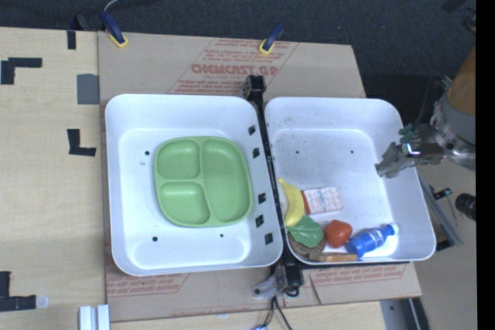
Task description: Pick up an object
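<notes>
The right bin [332,116] holds a pile at its front edge. In it are a yellow banana [293,202], a white and red packet [322,200], a green soft item [305,231], a red round item [338,233] and a blue bottle [371,238] lying on its side. My gripper [397,150] hangs over the right bin's right rim, well behind and to the right of the pile. It is open, with nothing between its fingers.
The left bin [128,135] holds a green divided plate [203,182]. A black divider [263,166] runs between the two bins. Cardboard [224,69] lies under the bins, pinned by two clamps at the back.
</notes>
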Motion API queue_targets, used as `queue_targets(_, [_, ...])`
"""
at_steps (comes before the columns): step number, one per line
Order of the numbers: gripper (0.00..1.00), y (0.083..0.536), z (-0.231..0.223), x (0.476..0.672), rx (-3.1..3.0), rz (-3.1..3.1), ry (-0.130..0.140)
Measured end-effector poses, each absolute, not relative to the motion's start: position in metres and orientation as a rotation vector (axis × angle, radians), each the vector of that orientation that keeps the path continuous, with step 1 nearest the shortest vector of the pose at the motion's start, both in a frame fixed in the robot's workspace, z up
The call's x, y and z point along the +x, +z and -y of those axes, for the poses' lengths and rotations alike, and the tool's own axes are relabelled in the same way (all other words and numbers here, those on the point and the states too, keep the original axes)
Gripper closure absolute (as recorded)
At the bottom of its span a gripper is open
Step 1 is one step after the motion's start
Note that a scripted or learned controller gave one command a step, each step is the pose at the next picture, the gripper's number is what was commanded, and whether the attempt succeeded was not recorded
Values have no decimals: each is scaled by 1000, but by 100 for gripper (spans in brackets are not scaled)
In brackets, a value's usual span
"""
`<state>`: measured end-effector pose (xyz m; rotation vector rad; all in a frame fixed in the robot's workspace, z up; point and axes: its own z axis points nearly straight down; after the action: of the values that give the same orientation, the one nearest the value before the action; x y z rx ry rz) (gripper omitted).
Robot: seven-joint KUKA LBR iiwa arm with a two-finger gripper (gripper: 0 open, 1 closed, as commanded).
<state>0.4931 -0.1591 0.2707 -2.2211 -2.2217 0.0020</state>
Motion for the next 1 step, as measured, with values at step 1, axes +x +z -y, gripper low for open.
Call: queue_targets(1, [100,305,224,484,-2224,2222,2])
